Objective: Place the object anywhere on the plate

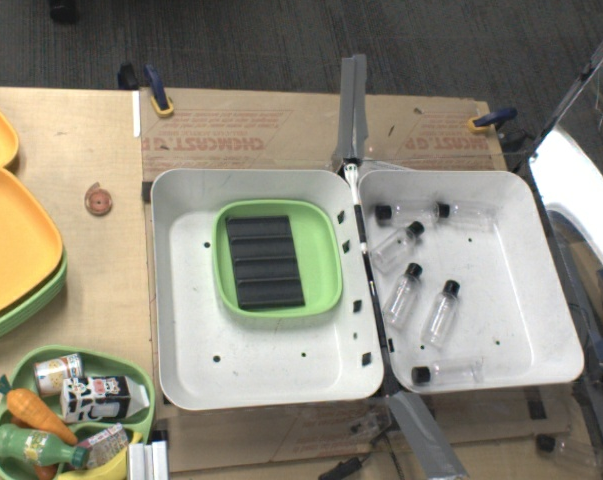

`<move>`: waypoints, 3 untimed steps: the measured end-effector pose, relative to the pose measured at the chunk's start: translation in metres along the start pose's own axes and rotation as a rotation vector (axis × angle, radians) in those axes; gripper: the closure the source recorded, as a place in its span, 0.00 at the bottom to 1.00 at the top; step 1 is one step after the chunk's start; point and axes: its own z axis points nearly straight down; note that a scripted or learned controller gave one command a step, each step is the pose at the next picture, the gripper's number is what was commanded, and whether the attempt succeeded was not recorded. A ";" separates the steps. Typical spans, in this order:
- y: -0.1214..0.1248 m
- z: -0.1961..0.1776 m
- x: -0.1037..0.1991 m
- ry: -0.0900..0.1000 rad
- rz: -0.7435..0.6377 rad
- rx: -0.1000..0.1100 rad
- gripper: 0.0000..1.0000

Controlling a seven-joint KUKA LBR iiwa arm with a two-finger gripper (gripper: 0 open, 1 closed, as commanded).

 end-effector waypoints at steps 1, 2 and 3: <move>0.000 0.137 0.000 0.000 0.063 0.002 0.00; 0.000 0.000 0.000 0.000 0.099 0.000 0.00; 0.000 0.000 0.000 -0.001 0.100 0.001 0.00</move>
